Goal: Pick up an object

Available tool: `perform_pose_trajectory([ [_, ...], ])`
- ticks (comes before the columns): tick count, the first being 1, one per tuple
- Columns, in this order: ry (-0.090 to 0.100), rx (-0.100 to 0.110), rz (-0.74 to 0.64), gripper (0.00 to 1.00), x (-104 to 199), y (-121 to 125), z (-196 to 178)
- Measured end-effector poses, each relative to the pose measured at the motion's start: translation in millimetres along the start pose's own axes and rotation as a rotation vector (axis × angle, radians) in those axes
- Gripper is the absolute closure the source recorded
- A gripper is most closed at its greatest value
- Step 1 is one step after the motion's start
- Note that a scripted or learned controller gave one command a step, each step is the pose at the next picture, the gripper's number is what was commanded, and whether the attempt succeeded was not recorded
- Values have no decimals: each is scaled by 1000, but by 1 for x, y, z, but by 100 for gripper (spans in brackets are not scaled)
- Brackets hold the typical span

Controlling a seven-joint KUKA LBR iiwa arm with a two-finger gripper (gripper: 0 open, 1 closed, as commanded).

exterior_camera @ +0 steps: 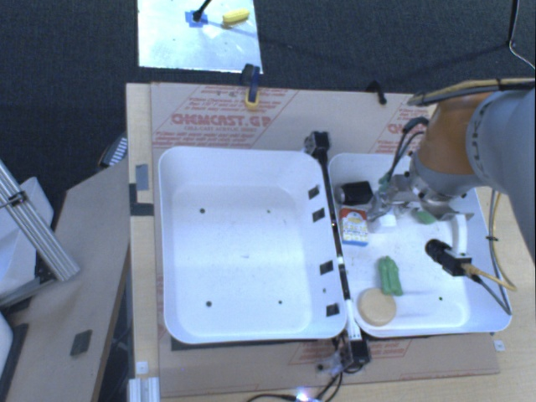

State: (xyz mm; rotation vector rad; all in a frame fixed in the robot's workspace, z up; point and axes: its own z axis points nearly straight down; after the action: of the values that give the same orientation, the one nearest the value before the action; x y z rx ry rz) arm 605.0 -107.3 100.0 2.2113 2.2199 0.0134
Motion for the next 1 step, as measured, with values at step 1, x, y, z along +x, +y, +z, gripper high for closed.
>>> perform_pose_trajectory([
  [1,-2,7,-1,100,4,4,13],
])
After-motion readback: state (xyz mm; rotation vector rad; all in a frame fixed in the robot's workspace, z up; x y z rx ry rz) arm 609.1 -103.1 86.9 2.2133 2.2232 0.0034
